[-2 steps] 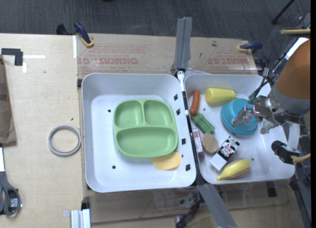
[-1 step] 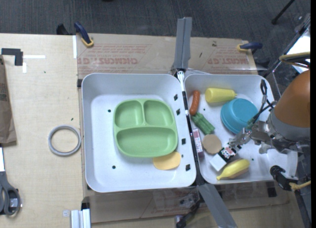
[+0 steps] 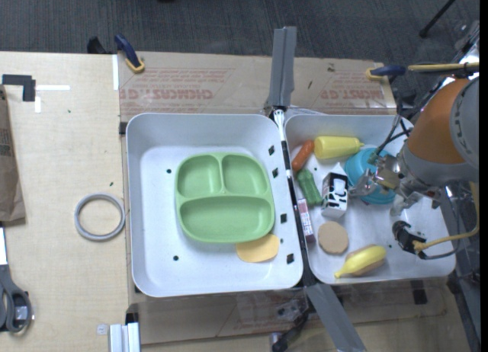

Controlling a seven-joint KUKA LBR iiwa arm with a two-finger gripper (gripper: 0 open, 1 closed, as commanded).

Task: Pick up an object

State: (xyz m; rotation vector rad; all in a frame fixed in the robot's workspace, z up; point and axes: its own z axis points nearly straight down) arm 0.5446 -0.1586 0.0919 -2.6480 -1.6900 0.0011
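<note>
we are seeing arm [image 3: 450, 126] reaching over right bin [image 3: 427, 267]. gripper [image 3: 376, 177] hanging low at blue cup [image 3: 364, 169]; we cannot tell its state. nothing lifted; we are judging pick not yet done, grasp and lift remaining.

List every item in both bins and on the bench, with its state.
green divided plate: flat in left bin, compartments bare
yellow disc: flat, partly under the plate's edge
banana: lying in right bin
tan round piece: lying flat
black-and-white carton: tipped over
corn cob: on its side
carrot: lying by divider
blue bowl: beneath gripper
grey ring: flat on bench
</note>
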